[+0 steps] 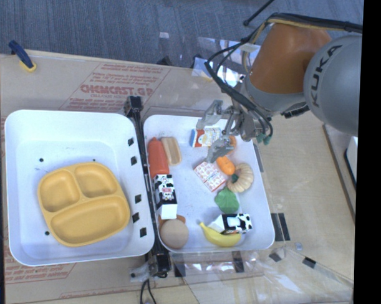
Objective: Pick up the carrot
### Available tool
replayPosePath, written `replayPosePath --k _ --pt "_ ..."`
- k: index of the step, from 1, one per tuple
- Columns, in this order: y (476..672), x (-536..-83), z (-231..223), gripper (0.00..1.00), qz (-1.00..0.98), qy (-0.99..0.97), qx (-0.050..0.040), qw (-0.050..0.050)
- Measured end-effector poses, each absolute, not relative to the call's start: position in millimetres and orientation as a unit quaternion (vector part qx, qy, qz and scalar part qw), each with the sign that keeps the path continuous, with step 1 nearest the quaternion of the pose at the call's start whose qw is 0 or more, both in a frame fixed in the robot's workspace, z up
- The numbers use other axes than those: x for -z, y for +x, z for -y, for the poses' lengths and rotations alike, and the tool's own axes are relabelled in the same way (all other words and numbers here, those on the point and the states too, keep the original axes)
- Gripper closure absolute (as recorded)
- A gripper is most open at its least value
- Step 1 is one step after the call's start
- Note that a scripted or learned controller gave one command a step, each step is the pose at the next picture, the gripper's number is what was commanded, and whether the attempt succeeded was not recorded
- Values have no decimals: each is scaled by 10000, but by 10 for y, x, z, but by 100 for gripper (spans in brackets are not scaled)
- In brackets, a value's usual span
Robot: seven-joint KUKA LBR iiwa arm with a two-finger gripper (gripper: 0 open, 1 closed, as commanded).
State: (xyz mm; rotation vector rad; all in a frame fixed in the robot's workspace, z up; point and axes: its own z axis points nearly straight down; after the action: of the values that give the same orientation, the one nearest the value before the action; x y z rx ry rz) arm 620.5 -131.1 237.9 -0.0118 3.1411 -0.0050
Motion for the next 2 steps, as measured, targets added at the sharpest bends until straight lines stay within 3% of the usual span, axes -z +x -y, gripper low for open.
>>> replayPosePath --k 1,2 --pt "6010 -1362 2129 0 -9989 -456 -2 -59" --pt "6194 -916 1943 0 -9987 -514 -12 -5"
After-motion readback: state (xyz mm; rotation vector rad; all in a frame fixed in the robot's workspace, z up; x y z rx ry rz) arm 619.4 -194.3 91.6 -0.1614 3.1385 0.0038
